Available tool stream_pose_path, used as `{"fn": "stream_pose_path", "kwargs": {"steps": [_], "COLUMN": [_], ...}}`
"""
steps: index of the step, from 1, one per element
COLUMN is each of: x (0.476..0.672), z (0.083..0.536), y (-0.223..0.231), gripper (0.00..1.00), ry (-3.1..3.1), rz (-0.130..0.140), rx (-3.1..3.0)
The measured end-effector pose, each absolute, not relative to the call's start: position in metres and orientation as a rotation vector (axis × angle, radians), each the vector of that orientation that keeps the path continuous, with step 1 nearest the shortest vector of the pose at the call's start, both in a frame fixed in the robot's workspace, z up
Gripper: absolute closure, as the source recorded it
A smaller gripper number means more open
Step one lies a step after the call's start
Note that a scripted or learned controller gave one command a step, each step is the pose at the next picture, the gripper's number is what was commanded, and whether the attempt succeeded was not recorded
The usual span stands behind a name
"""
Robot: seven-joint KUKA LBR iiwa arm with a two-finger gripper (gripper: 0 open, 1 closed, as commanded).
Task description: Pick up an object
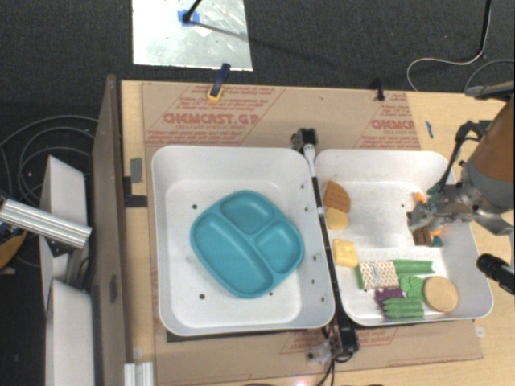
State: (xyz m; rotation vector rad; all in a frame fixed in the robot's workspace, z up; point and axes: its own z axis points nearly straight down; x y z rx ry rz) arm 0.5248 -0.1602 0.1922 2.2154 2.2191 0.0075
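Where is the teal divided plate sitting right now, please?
The teal divided plate lies in the middle of the left bin, across the divider from the food pieces in the right bin.

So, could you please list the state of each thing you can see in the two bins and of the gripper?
Teal tray: flat in the left bin, compartments bare.
Bread pieces: lying by the right bin left wall.
Yellow block: lying flat.
Green pieces: lying in a cluster near the front.
Round biscuit: flat.
Gripper: low in the right bin.
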Motion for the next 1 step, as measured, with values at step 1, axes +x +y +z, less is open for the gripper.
{"fn": "stream_pose_path", "kwargs": {"steps": [1], "x": [0.5265], "z": [0.1880], "y": [-0.1112], "gripper": [1.00], "ry": [2.231], "rz": [0.004], "rx": [2.213]}}
